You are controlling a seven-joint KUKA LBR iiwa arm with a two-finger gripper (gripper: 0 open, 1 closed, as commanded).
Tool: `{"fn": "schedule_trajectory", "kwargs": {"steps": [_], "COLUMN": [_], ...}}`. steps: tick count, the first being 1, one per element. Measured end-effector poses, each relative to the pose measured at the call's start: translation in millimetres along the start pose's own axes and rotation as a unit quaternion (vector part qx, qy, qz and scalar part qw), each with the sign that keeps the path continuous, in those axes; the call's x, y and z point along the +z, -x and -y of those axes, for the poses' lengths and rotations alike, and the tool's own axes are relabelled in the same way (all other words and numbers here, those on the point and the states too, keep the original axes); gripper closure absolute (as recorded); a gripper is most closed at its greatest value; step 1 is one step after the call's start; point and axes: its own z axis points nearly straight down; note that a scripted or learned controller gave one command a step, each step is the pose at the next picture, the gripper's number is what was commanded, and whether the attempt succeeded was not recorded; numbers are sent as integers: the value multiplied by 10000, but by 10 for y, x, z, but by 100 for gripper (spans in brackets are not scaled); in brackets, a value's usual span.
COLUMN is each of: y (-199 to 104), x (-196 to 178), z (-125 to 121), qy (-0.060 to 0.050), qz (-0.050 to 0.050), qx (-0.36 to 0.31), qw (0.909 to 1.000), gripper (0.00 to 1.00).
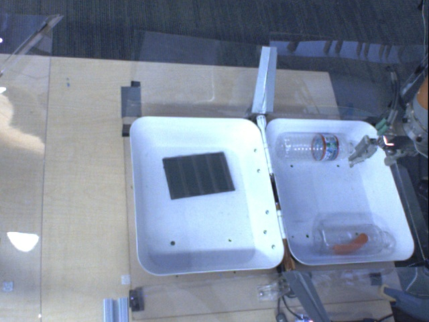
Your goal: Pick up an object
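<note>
Because the two clear plastic bottles lie on their sides in the right bin (pixel 402 210), the gripper (pixel 364 149) hovers just right of the far bottle (pixel 310 147), fingers spread and empty; the near bottle (pixel 350 237) lies well apart.

Grey metal gripper (pixel 362 150) at the right edge of the frame, thin and angular, with a small green patch and a tiny red spot on the wrist block, orange just above.
</note>
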Motion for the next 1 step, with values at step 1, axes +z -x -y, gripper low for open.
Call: {"fn": "schedule_trajectory", "kwargs": {"steps": [1], "y": [-492], "x": [823], "z": [-905], "qy": [12], "qz": [0], "qx": [-634], "qw": [9980], "gripper": [0]}}
